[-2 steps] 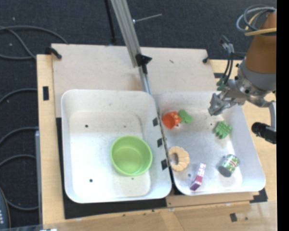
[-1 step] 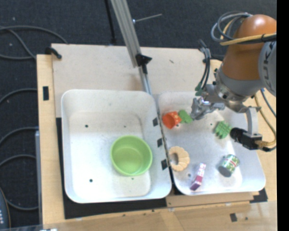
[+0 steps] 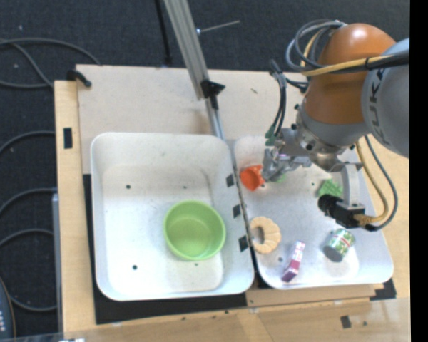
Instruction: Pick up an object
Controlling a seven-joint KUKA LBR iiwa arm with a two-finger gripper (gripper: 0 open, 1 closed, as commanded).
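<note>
- Arm (image 3: 349, 70): grey body with an orange band, reaching in from the right and standing over the upper part of the right bin (image 3: 371, 266).
- Gripper (image 3: 274, 168): low over the upper left corner of the right bin, close to the divide between the two bins. Whether it is open or closed cannot be told; no object is visibly held.
- Orange object (image 3: 251, 179): lies in the right bin against its left wall, just beside the gripper on its left. Contact between the two cannot be determined.
- Cream ring-shaped object (image 3: 265, 234): lies in the right bin near the left wall, below the orange object.
- Pink and white object (image 3: 294, 261): lies near the front edge of the right bin, right of the ring.
- Small green and silver can (image 3: 339, 244): lies toward the bin's lower right.
- Green object (image 3: 331, 189): lies in the right part of the bin, partly hidden by a black fitting and cable.
- Green bowl (image 3: 194, 229): stands upright in the left bin (image 3: 121, 162), toward its lower right.
</note>
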